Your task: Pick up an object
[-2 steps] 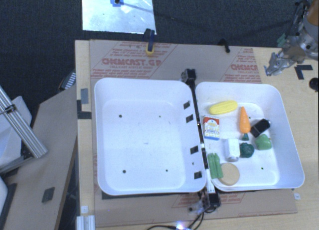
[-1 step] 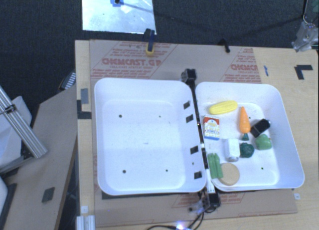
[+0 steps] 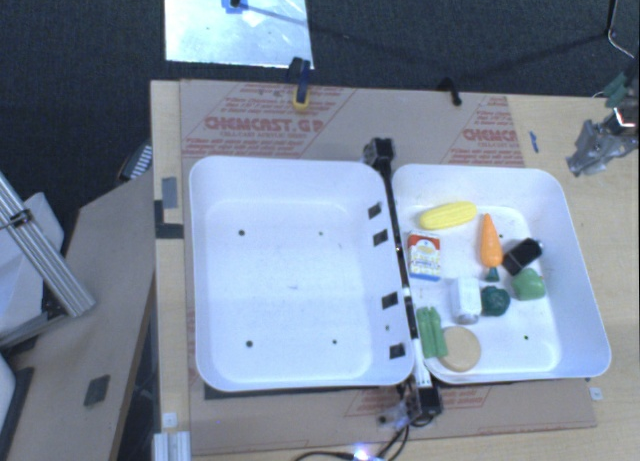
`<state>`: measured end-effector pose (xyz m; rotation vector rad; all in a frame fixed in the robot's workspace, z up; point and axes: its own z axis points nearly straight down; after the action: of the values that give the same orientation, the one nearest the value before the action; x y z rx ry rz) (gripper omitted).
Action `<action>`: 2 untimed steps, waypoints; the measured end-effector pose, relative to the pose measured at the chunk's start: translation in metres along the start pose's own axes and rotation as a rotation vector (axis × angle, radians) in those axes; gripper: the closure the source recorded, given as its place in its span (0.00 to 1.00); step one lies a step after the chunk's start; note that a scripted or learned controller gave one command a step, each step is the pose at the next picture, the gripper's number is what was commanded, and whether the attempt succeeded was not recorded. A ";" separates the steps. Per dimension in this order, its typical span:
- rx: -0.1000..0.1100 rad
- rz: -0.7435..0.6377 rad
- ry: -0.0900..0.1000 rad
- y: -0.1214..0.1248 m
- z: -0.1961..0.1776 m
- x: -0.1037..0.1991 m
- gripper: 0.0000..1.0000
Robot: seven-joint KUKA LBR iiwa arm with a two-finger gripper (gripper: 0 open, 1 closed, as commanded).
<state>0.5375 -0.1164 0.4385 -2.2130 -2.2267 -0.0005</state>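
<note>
The gripper (image 3: 603,144) is hanging at the far right edge, over the bench (image 3: 330,114) beyond the right bin (image 3: 575,249), and it is touching nothing; it is partly cut off and blurry there, so I cannot tell how its jaws are standing. All the objects are lying in the right bin, well apart from the gripper. A yellow corn cob (image 3: 447,215) is lying near the back, with an orange carrot (image 3: 489,240) just beside it and a small black block (image 3: 521,253) next to that. A red-and-white carton (image 3: 424,256) is resting against the bin's left wall. Lower down, a white cup (image 3: 465,298) is sitting between a green bundle (image 3: 429,330) and a dark green lump (image 3: 494,300), while a lighter green piece (image 3: 530,284) is touching the black block. A tan disc (image 3: 461,348) is lying at the front — its lower edge is blending into the bin floor. The left bin (image 3: 290,274) is showing its bare floor with a few dark dots. The small green things are too soft in outline to name — only their colours are coming through.
</note>
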 end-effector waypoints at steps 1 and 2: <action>-0.008 -0.001 -0.003 0.065 -0.009 0.019 1.00; -0.005 -0.001 -0.001 0.003 -0.016 0.043 1.00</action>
<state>0.5407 -0.0735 0.4541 -2.2150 -2.2305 -0.0046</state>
